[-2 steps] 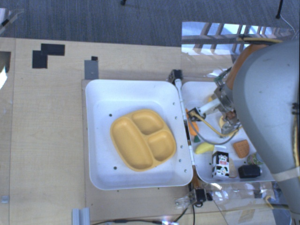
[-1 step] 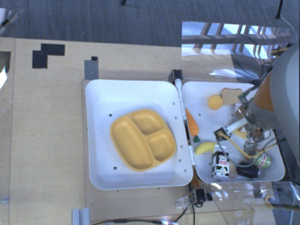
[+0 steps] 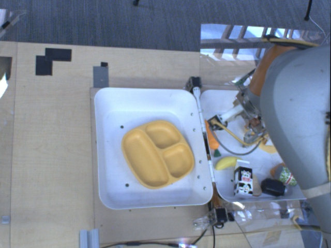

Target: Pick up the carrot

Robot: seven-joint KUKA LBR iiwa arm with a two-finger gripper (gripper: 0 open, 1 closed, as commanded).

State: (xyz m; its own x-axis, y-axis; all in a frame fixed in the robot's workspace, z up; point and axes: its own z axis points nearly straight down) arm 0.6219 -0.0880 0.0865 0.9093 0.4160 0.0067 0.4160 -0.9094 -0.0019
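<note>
Grey and bulky, the arm [image 3: 300, 118] fills the right side of the view, its orange band showing near the top, and it covers much of the right bin [image 3: 227, 99]. Below its wrist the gripper [image 3: 252, 130] hangs over that bin amid loose cables; whether its fingers are spread or closed cannot be told from this angle, and nothing can be seen held between them.

Along the right bin's left wall lies the carrot [image 3: 211, 137], just beside the divider between the two bins. Its long axis runs roughly up and down the view, tilted slightly, with the orange body toward the top and the green leafy end pointing down toward the near edge.

Near the carrot's green end sits a yellow banana-like piece [image 3: 225, 163]. Closer to the front of the same bin stand a small white-and-black cow-patterned carton [image 3: 243, 182] and a dark black object [image 3: 272, 187], with a partly hidden round green-and-red item [image 3: 287, 175] at the arm's edge. A thin cable loops between the gripper and the carrot.

In the left bin [image 3: 108, 138] rests a yellow divided plate [image 3: 156, 153] with three compartments, nothing in them
</note>
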